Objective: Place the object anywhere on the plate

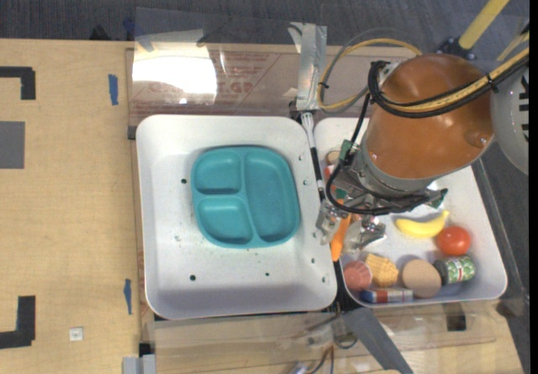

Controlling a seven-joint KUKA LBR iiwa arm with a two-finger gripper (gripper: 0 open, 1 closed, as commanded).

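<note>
A teal plate (pixel 246 196) with three compartments lies in the middle of the left white bin (pixel 164 263). My gripper (pixel 343 229) hangs under the orange wrist band, over the wall between the two bins, just right of the plate. A slim orange object (pixel 338 240), shaped like a carrot, points down between its metal fingers, so the gripper is shut on it. The object is off the plate, about a hand's width from the plate's right rim.
The right bin (pixel 492 221) holds a yellow banana (pixel 423 226), a red tomato (pixel 455 239), a tan egg-like piece (pixel 422 276), a green can (pixel 459 270), a corn-like piece (pixel 382 266) and a pink round piece (pixel 357 274). Cables loop behind the wrist.
</note>
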